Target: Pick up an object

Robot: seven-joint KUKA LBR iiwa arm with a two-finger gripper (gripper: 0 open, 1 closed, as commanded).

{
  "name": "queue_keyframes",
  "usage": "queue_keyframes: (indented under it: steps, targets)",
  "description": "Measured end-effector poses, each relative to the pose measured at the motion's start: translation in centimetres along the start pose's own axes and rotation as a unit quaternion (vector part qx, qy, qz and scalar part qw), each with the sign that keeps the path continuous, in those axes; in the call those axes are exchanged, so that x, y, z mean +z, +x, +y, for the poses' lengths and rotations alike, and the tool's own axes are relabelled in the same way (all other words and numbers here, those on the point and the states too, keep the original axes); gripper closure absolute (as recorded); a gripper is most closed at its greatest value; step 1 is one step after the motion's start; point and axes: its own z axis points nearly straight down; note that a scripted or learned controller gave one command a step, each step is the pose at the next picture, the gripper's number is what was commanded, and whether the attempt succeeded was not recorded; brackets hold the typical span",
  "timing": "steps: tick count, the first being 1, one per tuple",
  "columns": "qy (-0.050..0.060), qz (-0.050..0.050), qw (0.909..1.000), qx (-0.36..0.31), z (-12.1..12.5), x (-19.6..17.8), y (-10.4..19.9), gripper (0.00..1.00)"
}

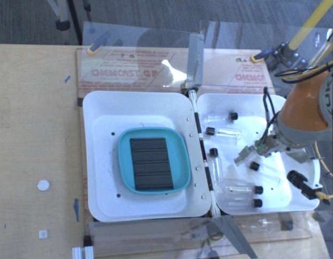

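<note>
Right bin [301, 201]: clear vials [223, 131] with black caps, light, slick, breakable; best gripped mid-body. Gripper [246, 154] hovers at bin centre; opening cannot be judged.

And here we are in a robotics lab: a pale wooden bench [31, 117] carries two white bins [96, 144], clear acrylic guard panels [139, 69] stand along the back edge, and cabling [304, 69] runs at the right. Small clear vials with black caps [223, 131] lie scattered in the right bin. A grey carpeted floor [155, 4] lies beyond.
</note>
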Motion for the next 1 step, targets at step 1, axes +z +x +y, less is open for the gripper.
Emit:
queue_keyframes:
  steps: [1]
  targets:
    - [0.001,0.001,1.0,-0.008,-0.74,0.67,0.32,0.0]
